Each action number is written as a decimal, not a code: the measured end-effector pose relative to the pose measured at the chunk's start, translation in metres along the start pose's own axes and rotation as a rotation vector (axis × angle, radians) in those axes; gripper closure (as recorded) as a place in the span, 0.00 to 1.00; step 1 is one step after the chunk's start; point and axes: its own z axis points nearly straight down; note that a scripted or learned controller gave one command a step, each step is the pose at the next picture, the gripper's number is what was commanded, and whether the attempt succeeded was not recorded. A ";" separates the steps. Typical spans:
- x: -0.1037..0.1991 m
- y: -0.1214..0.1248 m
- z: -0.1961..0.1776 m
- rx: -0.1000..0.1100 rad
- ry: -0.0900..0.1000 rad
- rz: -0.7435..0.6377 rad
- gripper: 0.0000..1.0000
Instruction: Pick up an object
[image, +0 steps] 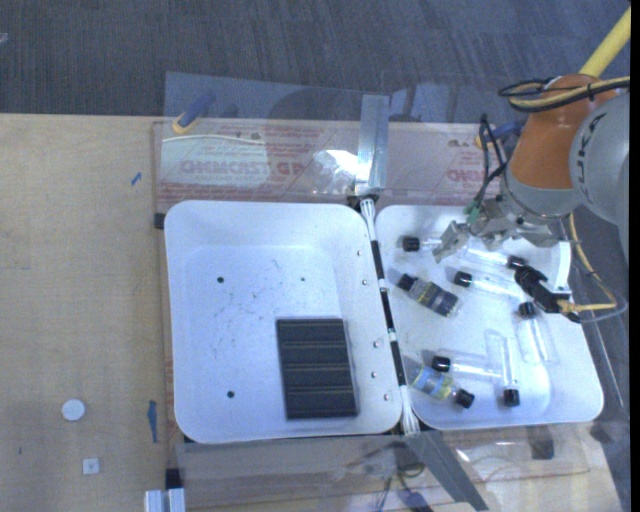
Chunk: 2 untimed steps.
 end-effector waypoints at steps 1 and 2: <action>0.000 -0.054 0.002 0.014 0.006 -0.026 0.00; 0.021 -0.009 0.023 0.015 0.005 0.050 0.00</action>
